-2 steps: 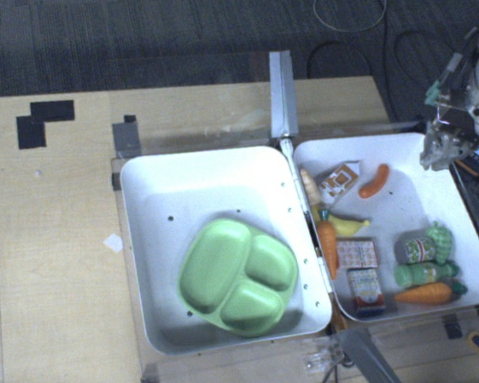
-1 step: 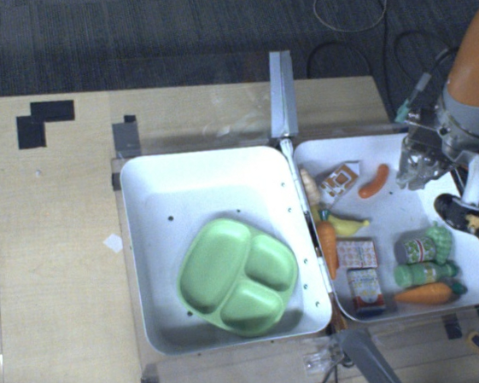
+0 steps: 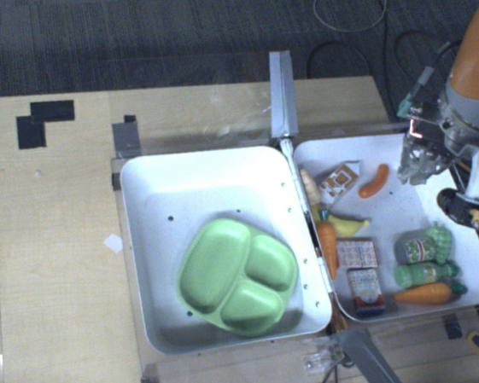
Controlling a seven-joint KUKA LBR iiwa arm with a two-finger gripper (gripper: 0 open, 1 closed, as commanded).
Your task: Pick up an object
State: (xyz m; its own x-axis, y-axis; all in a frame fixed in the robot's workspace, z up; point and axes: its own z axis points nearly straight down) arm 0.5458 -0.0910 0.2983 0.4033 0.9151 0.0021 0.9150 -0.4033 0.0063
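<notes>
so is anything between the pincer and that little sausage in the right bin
Nothing visible does. The pincer hangs over the right bin's upper right part, and the sausage lies just to its left on bare bin floor. The nearest neighbour, a small snack packet, sits on the sausage's far side.

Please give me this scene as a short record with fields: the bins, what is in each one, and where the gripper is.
left bin: holds a green divided plate
right bin: holds a sausage, a banana, two carrots, small food packets and green cans
gripper: above the right bin's upper right part, right of the sausage
held object: none seen
arm: enters from the right
</notes>
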